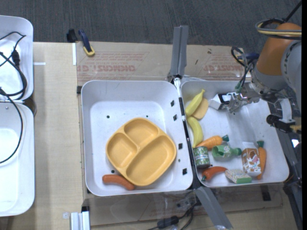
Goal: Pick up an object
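Observation:
My gripper [234,102] hangs low over the far part of the right bin [280,143], under the grey wrist and orange band. A small white-and-black item [223,98] lies right beside it on the left; whether they touch is unclear. In the same bin lie two bananas [194,103] [196,131] along the left wall, a tan slice [203,109], a carrot [211,141], a green can [201,156], a green bottle [226,151], a small printed carton [250,161], a second carrot [262,160], a red sausage [214,172] and a pale block [238,177].
The left bin [91,128] holds a yellow divided plate [140,150] and a reddish sausage [118,181] at its near edge. A grey post [179,49] stands behind the divider between the bins. Cables [242,56] trail by the arm.

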